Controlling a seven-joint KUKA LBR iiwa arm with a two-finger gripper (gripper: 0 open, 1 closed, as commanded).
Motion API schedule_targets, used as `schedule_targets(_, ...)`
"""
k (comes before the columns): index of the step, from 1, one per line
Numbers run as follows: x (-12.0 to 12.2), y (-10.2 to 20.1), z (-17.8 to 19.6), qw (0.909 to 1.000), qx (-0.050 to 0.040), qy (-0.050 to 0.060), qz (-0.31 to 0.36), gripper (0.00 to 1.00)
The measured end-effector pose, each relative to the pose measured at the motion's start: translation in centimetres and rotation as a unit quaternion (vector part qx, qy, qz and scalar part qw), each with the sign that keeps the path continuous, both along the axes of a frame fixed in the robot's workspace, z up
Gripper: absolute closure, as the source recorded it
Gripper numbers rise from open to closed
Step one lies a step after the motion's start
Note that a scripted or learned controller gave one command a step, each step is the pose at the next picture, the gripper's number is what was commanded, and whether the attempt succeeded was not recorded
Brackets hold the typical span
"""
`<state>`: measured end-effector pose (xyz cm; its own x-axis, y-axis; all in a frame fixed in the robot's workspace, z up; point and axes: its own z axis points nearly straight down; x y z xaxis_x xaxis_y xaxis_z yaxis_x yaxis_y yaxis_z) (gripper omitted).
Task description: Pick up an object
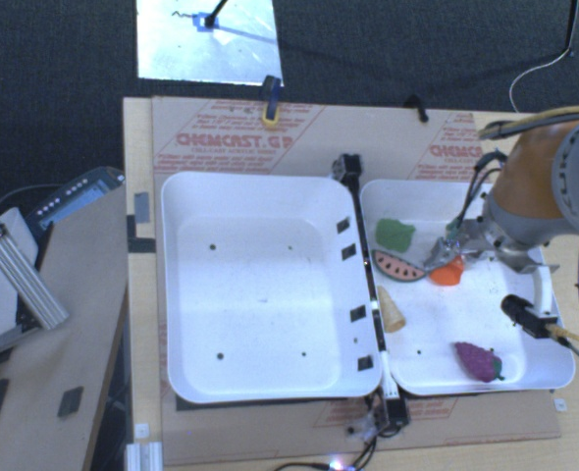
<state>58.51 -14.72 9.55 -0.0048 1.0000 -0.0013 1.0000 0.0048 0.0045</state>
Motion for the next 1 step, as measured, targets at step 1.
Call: schedule_targets(1, 6.53, 7.22, 9.62, 1.0000, 0.0010, -0.006, 0.004, 1.00)
